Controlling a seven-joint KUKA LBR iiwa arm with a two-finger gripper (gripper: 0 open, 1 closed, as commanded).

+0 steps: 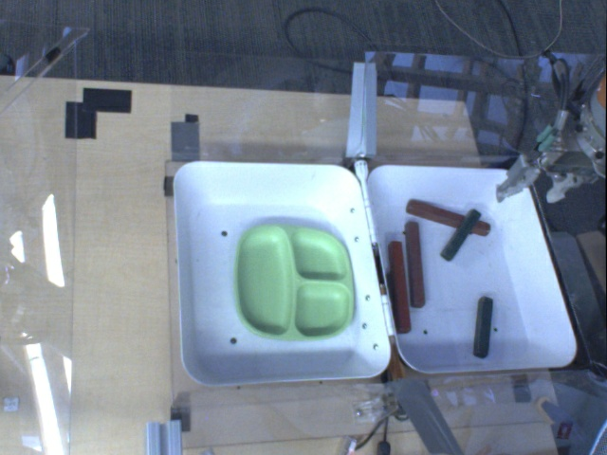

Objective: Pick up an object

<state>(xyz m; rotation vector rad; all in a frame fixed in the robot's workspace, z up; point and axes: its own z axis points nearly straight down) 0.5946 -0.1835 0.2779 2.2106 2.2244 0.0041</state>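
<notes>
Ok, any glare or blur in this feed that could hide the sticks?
Camera view: bright glare patches sit on the clear panel at left, away from the bins; the sticks in the right bin read sharp; the pincer at the right edge looks soft and cluttered.

Gripper (pixel 531 180): hangs at the far right corner of the right bin (pixel 560 344).
Crossed sticks (pixel 453 224): just left of the jaws, one lying over the other.
Two side-by-side sticks (pixel 406 275): farther left, nearer the camera, along the bin's left wall.
Lone stick (pixel 483 326): nearer the camera than the jaws.
Divided tray (pixel 292 280): in the left bin (pixel 204 254), well to the left.
</notes>
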